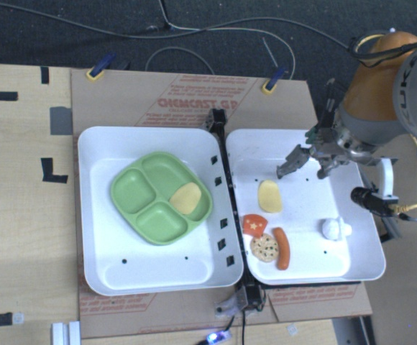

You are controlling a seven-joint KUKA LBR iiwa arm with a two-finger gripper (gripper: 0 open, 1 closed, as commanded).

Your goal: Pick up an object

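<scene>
One gripper [310,165] with fingers spread, empty, yellow piece [269,196] just below-left.

- Surface [21,214]: pale wood-grain, carrying black tape marks along its left side.
- Cardboard sheet [187,99]: brown, red print, lying flat on the surface beneath 2 white bins [93,264].
- Clamps: 2 blue-and-yellow clamps [101,66] sit at the cardboard's far edge, 1 near each corner.
- Floor [65,20]: dark carpet beyond the surface's far edge.
- Cables [216,27]: thin, running loose across the dark carpet.
- Light: even, with no hard shadows.
</scene>
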